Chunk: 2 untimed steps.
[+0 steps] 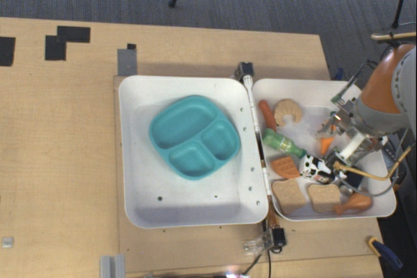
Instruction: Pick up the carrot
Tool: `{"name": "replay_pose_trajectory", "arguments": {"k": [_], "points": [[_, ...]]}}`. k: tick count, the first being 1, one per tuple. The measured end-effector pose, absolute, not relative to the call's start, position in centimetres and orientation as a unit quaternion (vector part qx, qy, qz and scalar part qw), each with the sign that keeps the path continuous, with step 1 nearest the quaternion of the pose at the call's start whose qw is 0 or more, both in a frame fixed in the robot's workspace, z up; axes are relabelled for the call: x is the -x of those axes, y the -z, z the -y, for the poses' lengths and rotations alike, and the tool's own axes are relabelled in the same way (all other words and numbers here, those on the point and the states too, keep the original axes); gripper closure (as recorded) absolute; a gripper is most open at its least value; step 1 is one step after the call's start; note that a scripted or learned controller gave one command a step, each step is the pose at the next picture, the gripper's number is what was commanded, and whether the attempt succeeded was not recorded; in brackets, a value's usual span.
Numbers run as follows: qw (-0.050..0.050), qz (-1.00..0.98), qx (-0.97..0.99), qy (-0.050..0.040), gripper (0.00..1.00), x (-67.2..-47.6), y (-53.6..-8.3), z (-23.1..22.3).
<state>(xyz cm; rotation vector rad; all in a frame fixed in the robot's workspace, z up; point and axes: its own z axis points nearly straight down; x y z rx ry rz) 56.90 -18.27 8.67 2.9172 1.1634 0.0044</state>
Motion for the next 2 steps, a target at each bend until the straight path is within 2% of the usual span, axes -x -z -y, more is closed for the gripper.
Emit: {"name": "replay_pose_trajectory", "arguments": {"k": [1,2], "points": [[0.001,-0.373,-0.928,-0.0049,1.00,-57.3,-9.9,18.1],[-0.002,-0.197,-0.980,-0.0015,1.00,-58.5,-14.9,10.7]]}}
